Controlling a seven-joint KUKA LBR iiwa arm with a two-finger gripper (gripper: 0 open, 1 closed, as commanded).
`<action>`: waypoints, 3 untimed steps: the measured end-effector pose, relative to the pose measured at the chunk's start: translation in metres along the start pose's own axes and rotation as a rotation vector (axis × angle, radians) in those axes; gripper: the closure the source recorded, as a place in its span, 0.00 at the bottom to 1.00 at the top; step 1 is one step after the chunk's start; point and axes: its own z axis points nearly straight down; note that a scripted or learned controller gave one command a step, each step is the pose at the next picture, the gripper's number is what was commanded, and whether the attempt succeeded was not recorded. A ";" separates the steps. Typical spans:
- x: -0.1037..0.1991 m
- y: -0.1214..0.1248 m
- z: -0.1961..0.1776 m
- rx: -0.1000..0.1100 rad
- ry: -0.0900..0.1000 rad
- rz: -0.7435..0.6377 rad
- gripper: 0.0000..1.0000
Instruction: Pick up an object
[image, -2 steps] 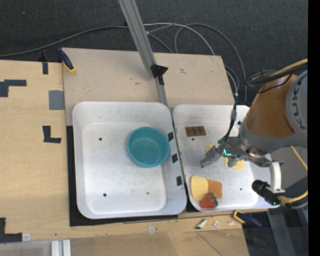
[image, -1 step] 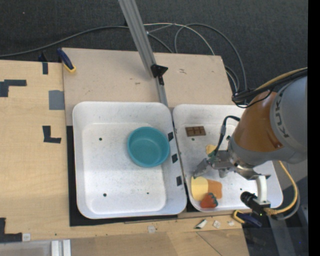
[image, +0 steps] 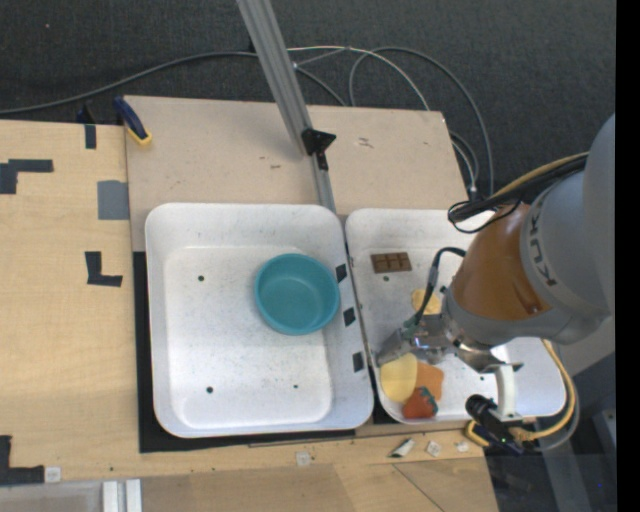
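The grey-and-orange arm's two-finger gripper (image: 408, 345) is hanging low over the right white bin (image: 400, 235), just above a pale yellow rounded block (image: 398, 377) lying beside an orange piece (image: 430, 378) and a red piece (image: 421, 404). Whether anything is gripped cannot be told. A round teal plastic bowl (image: 296, 292) is sitting in the left white bin (image: 200, 340).

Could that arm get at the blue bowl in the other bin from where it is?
Probably yes. The blue bowl sits alone in the left bin with nothing over it. The gripper hangs low in the right bin, so it would need to lift over the rims between.
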 end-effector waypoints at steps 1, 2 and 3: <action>0.001 0.000 -0.011 0.002 0.002 -0.001 1.00; -0.003 0.007 -0.056 -0.003 0.000 -0.001 1.00; -0.009 0.006 -0.117 -0.005 -0.001 0.000 1.00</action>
